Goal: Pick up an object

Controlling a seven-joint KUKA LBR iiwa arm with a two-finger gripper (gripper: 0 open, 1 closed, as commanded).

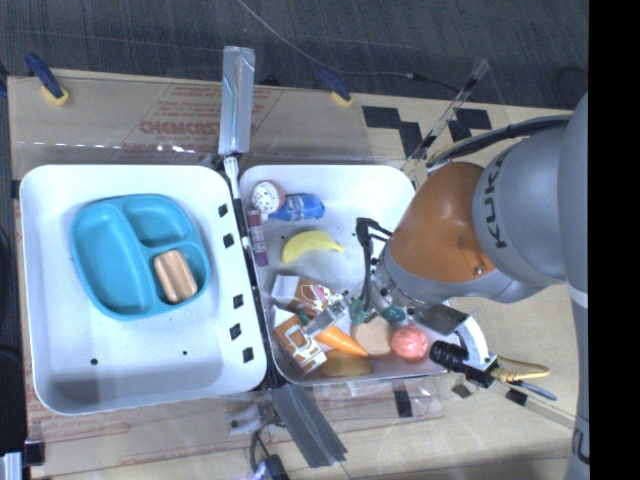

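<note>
Toy food fills the right bin [395, 183], and the arm's jaws [372, 306] are down among it, low over the clutter; whether they are open or closed I cannot tell, the orange wrist blocks my sight. Just beside the jaws lie a carrot [343, 341] and a pink ball [409, 344], with a banana [310, 245] a little beyond them and a blue bottle [297, 207] farther off. Well apart, in the left bin [60, 348], a bread roll [176, 275] rests on a blue divided plate [105, 258]. Nothing looks lifted yet, so I'd judge the grasp and lift remain.
</note>
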